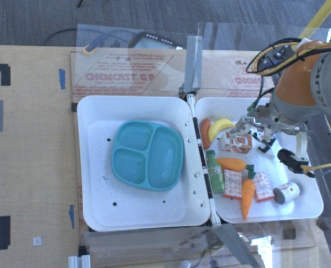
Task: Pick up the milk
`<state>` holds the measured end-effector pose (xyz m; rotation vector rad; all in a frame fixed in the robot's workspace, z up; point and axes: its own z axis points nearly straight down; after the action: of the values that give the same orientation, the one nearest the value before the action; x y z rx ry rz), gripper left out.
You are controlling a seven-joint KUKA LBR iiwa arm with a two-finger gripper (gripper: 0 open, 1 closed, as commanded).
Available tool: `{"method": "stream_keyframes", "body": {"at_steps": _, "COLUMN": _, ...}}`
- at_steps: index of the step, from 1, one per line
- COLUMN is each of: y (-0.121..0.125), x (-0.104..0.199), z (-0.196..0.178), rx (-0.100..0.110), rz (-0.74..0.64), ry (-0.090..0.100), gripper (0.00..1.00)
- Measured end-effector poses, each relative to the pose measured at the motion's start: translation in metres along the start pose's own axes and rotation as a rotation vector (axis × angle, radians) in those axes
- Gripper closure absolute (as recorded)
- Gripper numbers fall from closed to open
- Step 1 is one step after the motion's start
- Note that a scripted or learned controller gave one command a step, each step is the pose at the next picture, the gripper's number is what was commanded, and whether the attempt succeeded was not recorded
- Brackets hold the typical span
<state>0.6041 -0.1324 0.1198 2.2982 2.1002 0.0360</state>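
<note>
Gripper (253,128) is seen low over the right bin (313,205), at its twelve o'clock side, and whether anything is grasped cannot be told. The milk (236,143) is found just at its eight o'clock, very close by. A banana (219,127) is laid at the milk's ten o'clock. A carrot (247,197) is laid at the milk's six o'clock. A blue plate (148,156) is set in the left bin (92,149), well apart, at nine o'clock.
</note>
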Motion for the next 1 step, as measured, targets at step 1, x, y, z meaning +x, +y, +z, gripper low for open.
{"method": "stream_keyframes", "body": {"at_steps": 1, "y": 0.0019, "x": -0.0011, "z": -0.012, "rx": -0.006, "rz": 0.002, "ry": -0.002, "gripper": 1.0}}
